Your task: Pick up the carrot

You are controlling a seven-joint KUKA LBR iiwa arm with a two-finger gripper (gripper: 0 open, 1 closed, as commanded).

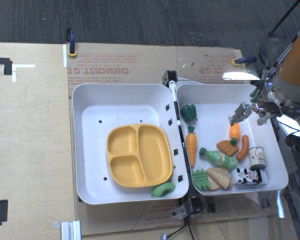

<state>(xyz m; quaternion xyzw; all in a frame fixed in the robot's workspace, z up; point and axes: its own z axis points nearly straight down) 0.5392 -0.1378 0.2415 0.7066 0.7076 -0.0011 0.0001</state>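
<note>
The yellow three-compartment plastic plate (139,155) sits in the left white bin (85,134). The orange toy carrot with green top (191,146) lies along the right white bin's (275,176) left wall. The metal two-finger gripper (241,112) hovers upper right, fingers spread, holding nothing.

Bright, even light falls from overhead. Soft, faint shadows lie inside the white bins (85,149). A glare patch (240,75) sits upper right; detail is slightly soft.
</note>
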